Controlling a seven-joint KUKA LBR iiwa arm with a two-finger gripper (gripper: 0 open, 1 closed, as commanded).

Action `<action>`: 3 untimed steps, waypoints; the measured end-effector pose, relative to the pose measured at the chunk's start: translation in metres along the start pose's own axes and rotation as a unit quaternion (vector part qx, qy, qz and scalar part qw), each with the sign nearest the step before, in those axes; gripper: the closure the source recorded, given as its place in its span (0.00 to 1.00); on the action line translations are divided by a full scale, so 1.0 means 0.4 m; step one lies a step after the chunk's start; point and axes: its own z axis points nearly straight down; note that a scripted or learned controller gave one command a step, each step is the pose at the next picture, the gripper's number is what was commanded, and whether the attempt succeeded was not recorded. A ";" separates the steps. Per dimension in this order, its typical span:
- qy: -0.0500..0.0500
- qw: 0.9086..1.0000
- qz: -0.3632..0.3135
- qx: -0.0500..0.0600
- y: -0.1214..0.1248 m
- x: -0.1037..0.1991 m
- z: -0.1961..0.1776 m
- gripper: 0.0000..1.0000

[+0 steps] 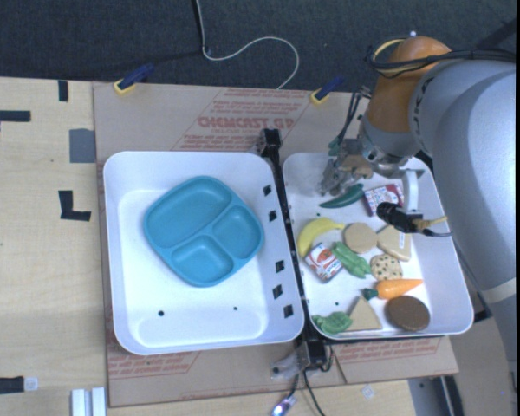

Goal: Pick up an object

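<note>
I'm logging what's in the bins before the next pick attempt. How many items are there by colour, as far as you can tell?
Blue: 1, the divided plate
Yellow: 1, the banana
Orange: 1, the carrot
Green: 3, the pepper, the pod, the leaf
Tan or brown: 5
Red and white: 2
Total: 13, though the crowded right bin makes this approximate.
</note>
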 end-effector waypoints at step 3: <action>-0.001 1.000 0.001 0.002 -0.055 -0.059 -0.128 1.00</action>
